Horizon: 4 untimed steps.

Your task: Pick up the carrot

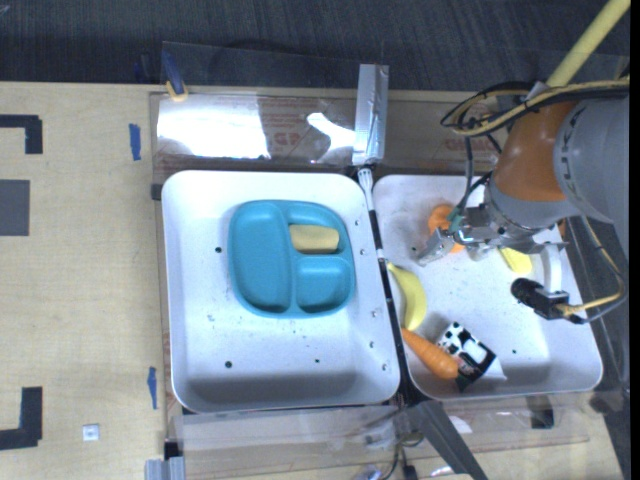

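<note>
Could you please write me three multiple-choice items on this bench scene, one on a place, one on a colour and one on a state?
1. Where does the carrot lie?
A. On the blue plate
B. In the right bin, near its front left corner
C. On the bench outside both bins

2. What colour is the divided plate in the left bin?
A. Blue
B. Red
C. Green

3. How does the carrot stand to the claw?
A. Lifted between its fingers
B. Hanging from it over the left bin
C. Lying in the bin, apart from it

Answers:
1 B: the carrot rests in the right bin, below the banana and beside a black and white object.
2 A: the plate is plainly blue, with a yellow piece in one compartment.
3 C: the claw hovers at the back of the right bin, well away from the carrot.
</note>
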Each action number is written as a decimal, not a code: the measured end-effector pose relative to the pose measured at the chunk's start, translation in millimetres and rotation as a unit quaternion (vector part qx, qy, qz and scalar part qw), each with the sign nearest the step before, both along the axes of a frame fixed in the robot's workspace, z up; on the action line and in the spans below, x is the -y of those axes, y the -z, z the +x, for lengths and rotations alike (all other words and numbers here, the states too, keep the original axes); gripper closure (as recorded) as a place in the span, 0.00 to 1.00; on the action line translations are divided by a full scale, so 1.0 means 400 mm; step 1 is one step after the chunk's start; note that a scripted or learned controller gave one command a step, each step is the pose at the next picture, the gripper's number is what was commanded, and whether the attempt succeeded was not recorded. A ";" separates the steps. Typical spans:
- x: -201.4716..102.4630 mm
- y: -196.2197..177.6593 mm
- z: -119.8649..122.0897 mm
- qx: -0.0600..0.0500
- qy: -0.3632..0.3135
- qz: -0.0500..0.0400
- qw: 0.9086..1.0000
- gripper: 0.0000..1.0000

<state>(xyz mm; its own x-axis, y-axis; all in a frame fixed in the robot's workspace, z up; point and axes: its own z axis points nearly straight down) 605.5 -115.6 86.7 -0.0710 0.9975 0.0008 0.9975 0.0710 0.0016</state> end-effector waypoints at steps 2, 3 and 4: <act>-0.027 -0.482 0.156 0.003 0.160 -0.001 0.987 0.00; -0.159 -0.234 0.071 -0.006 0.180 0.000 0.984 0.00; 0.047 -0.002 -0.027 0.001 0.131 -0.001 0.991 0.00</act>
